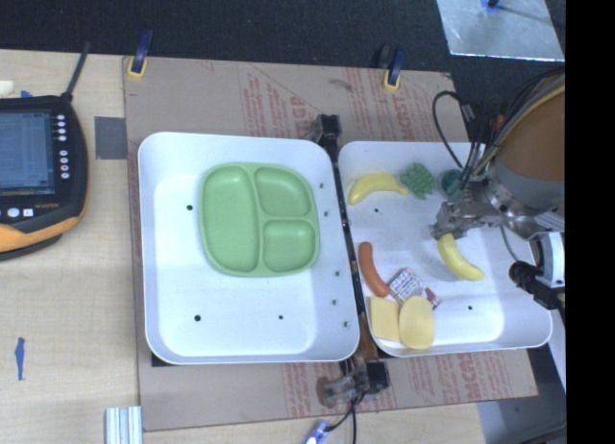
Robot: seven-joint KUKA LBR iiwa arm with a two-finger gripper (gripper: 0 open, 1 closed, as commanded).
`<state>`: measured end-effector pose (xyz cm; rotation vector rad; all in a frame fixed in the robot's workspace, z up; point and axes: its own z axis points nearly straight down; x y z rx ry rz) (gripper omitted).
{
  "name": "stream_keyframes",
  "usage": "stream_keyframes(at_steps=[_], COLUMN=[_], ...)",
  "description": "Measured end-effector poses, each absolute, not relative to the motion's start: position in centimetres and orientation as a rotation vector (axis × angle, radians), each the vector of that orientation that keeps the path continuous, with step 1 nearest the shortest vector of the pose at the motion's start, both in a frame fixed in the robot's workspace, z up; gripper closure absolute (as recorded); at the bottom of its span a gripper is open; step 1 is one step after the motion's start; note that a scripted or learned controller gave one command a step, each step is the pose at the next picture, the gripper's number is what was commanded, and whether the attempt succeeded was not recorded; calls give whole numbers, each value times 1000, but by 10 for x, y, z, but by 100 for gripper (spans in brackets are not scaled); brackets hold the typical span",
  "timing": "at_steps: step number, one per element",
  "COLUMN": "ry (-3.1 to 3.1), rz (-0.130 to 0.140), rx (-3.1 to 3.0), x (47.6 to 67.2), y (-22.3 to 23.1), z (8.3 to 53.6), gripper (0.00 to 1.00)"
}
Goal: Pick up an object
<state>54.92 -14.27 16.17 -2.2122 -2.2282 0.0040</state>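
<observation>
Faint red print on the cardboard; none of it legible.

The cardboard (240, 96) under the bins carries repeated lines of red lettering running at slants, too washed out to read. The pendant (34, 168) at the left edge has a lit screen and a column of buttons, but its contents are too small to make out. The small packet (406, 285) in the right bin shows red and white marks, unreadable.

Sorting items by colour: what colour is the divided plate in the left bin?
Light green divided plate, seen in the camera view.
</observation>
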Motion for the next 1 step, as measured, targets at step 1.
stream_keyframes(at_steps=[1], ry=[-2225], rz=[0], rx=[-2215], x=[643], y=[-77], z=[192], gripper=[100])
